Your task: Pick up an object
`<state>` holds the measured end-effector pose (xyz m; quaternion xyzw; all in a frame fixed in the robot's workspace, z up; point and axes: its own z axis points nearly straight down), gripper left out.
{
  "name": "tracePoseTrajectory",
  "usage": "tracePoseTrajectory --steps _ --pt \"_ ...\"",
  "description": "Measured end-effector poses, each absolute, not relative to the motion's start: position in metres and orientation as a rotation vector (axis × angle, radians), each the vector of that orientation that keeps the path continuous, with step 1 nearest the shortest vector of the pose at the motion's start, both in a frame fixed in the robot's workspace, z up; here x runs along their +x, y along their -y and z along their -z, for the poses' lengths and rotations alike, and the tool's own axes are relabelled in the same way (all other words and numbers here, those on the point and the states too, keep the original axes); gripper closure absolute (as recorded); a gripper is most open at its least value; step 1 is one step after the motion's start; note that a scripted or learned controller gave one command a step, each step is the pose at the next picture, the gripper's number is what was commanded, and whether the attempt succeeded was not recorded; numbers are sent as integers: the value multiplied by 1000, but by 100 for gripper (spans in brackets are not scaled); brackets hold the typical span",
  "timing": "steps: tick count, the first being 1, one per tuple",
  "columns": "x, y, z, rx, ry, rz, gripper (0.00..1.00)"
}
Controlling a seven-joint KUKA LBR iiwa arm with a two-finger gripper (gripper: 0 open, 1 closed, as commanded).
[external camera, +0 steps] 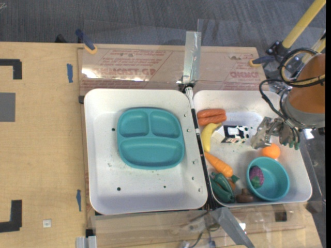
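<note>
The right bin [305, 174] holds several items: a hot dog [211, 116], a yellow banana [207, 137], a carrot [220, 165], a black-and-white patterned piece [236, 133], a small orange ball [270, 151], and a teal bowl [268, 178] with something pink and green inside. Green and brown pieces [225, 187] lie at the bin's front. My gripper [270, 134] hangs over the right bin's back right part, just above the orange ball. The arm's orange band [310, 84] is at the right.
The left bin [98, 154] carries a teal divided plate [151, 137] in its middle. An upright clear divider with a metal strip [192, 58] stands behind the bins. The wooden bench [36, 138] extends to the left.
</note>
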<state>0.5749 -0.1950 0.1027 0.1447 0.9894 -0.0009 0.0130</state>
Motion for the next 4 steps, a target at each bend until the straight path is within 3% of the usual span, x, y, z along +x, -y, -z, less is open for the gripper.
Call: tracePoseTrajectory --steps 1,2,3,4 --pt "528 224 -101 483 -3039 11 100" --pt "598 170 -90 489 -3089 -3 100" --pt "657 151 -89 500 -3090 -2 100" --pt "633 164 -89 832 -3021 -2 100"
